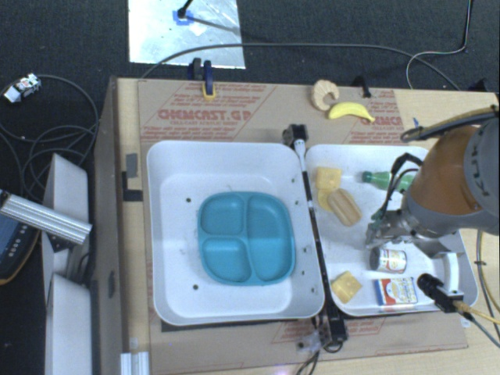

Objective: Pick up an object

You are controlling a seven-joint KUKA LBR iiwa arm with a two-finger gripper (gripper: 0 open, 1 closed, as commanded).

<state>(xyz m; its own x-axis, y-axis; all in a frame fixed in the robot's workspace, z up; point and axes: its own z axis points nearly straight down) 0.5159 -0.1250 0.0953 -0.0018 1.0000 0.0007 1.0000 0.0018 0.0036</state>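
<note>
My gripper [381, 231] hangs low over the middle of the right bin [367, 305], on the grey arm with its orange band [447, 180] coming in from the right. Just below it lies a small can [389, 259] with a red-and-white label. To its left are a tan bread-like piece [344, 207] and a yellow block [328, 180]. A green bottle [380, 179] lies at the bin's far side, partly hidden by the arm. A yellow chunk [346, 286] and a small white, red and blue box [401, 291] lie near the front edge.
The left bin [172, 209] holds a blue divided plate [245, 237]. A banana [349, 112] and a beige object [323, 94] lie on the board behind the right bin. A blue-and-yellow clamp [205, 75] sits at the board's far edge.
</note>
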